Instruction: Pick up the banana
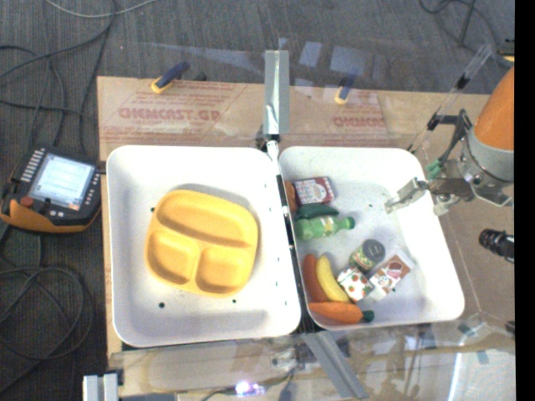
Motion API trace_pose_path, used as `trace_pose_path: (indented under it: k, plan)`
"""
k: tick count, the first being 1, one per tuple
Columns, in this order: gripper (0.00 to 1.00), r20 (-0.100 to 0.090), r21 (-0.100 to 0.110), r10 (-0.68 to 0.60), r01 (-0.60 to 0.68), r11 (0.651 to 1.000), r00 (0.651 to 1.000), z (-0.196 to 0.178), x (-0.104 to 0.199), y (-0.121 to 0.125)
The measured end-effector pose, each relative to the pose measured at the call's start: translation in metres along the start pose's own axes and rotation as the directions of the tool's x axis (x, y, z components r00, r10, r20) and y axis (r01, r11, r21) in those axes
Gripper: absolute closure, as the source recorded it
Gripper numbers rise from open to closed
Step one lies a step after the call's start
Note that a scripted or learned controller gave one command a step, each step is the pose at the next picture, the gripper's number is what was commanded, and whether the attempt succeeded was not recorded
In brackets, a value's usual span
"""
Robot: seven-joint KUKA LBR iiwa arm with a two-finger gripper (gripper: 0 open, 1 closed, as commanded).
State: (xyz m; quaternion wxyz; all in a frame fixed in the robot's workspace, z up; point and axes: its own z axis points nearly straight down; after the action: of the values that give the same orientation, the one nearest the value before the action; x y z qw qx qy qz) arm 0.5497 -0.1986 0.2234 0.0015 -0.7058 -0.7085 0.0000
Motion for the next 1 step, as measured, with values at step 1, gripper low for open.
trace_pose_path:
  k: [1]
  plan:
    - [0.00, -0.001, 0.001, -0.195, 0.195, 0.981, 0.981, 0.0778, 0.0755, -0.0343]
